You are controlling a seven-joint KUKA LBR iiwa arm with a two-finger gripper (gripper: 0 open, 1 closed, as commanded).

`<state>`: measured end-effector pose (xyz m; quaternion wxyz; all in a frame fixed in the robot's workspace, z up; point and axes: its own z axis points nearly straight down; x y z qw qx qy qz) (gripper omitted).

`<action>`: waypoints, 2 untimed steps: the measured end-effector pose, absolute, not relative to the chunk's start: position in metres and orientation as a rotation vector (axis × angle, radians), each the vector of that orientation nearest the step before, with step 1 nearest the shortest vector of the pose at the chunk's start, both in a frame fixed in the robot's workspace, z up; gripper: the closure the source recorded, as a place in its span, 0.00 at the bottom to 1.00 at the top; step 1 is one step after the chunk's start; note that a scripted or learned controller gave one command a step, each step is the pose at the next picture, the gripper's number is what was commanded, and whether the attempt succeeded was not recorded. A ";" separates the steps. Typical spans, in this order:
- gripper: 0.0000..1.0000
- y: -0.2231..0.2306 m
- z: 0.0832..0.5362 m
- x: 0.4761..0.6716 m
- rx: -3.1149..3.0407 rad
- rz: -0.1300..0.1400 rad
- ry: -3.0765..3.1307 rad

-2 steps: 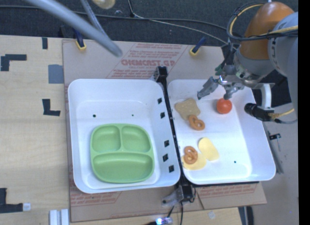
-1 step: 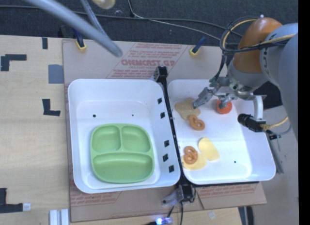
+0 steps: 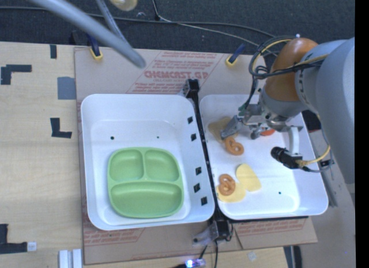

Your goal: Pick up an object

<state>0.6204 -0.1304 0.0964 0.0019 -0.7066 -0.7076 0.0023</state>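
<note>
- Right bin (image 3: 311, 203): pretzel (image 3: 233, 146) just under gripper (image 3: 235, 128), second pretzel (image 3: 226, 185) lower down, touching a yellow piece (image 3: 248, 178).
- Left bin (image 3: 92, 123): green divided plate (image 3: 145, 181).
- Divider wall (image 3: 199, 140) close on the gripper's left; bare floor lower right.
- Arm in from the right, wrist low; can't tell jaw state.

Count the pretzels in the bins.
2, both in the right bin: one pretzel just below the gripper, the other pretzel nearer the front, beside pale yellow pieces. The arm may hide more.
</note>
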 end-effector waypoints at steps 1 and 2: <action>1.00 -0.130 0.109 0.622 -2.217 0.002 -2.224; 1.00 -0.130 0.173 0.622 -2.222 -0.005 -2.226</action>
